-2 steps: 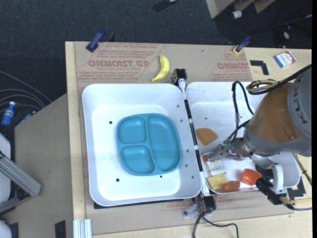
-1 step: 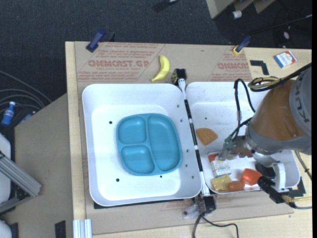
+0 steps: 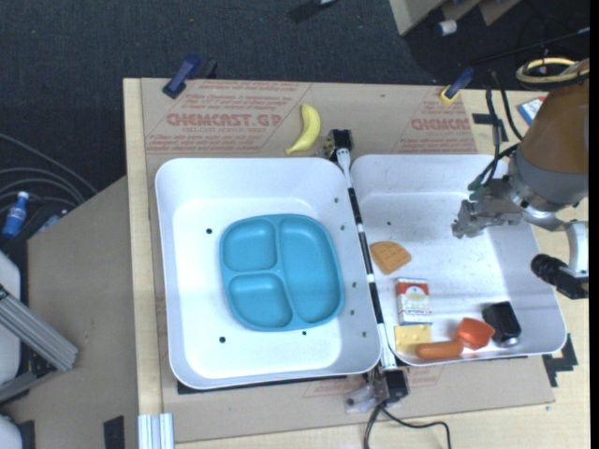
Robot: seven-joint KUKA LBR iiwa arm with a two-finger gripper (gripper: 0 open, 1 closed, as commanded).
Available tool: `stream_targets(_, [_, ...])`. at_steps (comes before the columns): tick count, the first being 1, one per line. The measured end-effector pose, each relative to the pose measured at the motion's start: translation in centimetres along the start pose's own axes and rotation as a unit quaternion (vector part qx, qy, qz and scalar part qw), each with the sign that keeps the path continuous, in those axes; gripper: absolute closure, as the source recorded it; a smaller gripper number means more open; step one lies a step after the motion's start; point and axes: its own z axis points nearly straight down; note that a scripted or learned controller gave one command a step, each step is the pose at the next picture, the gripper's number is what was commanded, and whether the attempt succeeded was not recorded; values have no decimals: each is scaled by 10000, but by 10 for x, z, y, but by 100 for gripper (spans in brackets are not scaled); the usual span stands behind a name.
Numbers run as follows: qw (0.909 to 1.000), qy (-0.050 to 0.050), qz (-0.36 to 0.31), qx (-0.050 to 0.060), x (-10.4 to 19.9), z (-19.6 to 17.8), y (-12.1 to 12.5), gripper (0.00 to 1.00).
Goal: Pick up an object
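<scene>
Nearest the camera, along the right bin's (image 3: 552, 340) front edge, lie a sausage (image 3: 440, 350), a yellow block (image 3: 413, 335), an orange piece (image 3: 475, 331) and a black item (image 3: 502, 321). Behind them sit a red-and-white carton (image 3: 413, 298) and a waffle-like wedge (image 3: 389, 255). A blue divided plate (image 3: 281, 270) rests in the left bin (image 3: 178, 251). Farther back, the gripper (image 3: 479, 215) hangs over the right bin (finger state cannot be told). A banana (image 3: 305, 129) lies beyond the bins.
</scene>
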Motion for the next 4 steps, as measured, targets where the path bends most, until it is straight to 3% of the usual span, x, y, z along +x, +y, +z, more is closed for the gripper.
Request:
stream_targets(1, [10000, 1, -1, 0, 4, -106, -42, 100])
stream_targets(2, [10000, 10, 1, 19, 33, -80, -85, 100])
stream_targets(3, [10000, 12, 0, 21, 66, -77, -85, 100])
stream_targets(4, [10000, 0, 3, 3, 51, -100, -84, 100])
